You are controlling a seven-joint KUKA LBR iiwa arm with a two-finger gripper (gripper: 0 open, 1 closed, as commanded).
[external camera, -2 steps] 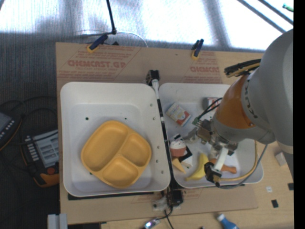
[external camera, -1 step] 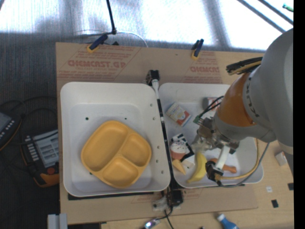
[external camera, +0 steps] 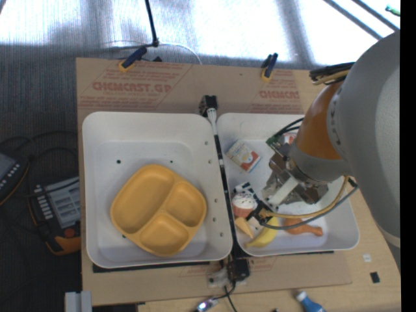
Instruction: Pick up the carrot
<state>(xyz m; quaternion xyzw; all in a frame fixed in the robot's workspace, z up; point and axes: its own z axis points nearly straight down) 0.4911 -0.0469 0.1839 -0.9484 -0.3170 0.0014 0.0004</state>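
The carrot (external camera: 303, 228) is a thin orange piece lying near the front edge of the right bin (external camera: 344, 236), partly under a yellow cable. My gripper (external camera: 290, 194) hangs over the middle of that bin, just behind and slightly left of the carrot, and nothing can be seen held in it. The grey arm with its orange band covers the bin's right rear part.
A yellow banana (external camera: 263, 237) lies left of the carrot, next to a pale orange wedge (external camera: 242, 227) and a round white and orange item (external camera: 243, 203). A small printed packet (external camera: 243, 155) sits at the back. The left bin (external camera: 97, 148) holds a yellow divided plate (external camera: 158, 208).
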